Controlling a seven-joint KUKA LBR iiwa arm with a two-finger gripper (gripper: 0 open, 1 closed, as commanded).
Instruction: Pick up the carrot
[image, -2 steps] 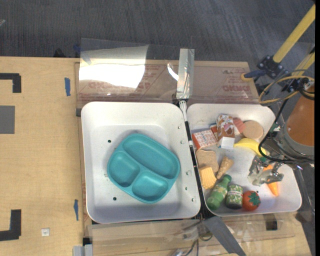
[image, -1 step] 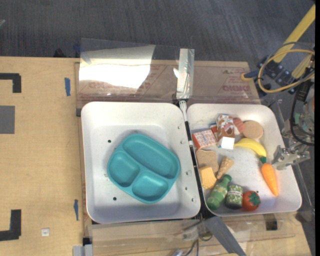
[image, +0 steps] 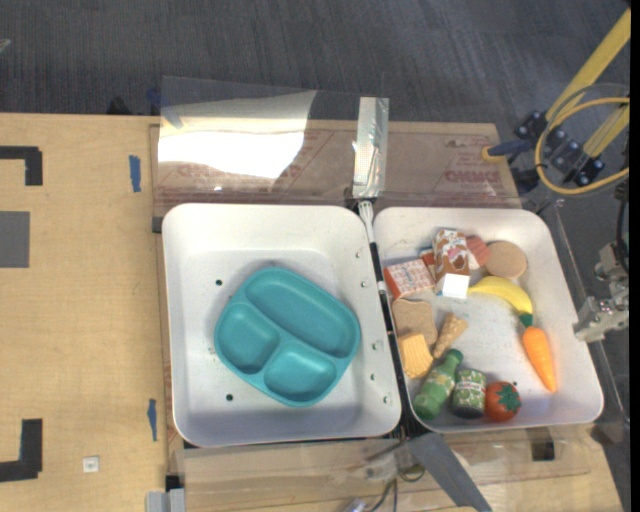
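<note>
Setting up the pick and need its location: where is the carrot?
The carrot lies in the right bin near its right wall, just below the banana and right of the tomato.

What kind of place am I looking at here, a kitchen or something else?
Probably a robot test bench, not a kitchen: two white bins sit on a plywood top, one holding toy food such as a carrot and banana, the other a teal plate.

Robot lab, 2 white bins (image: 190, 300), taped bench (image: 70, 300), cables (image: 575, 150)
</note>
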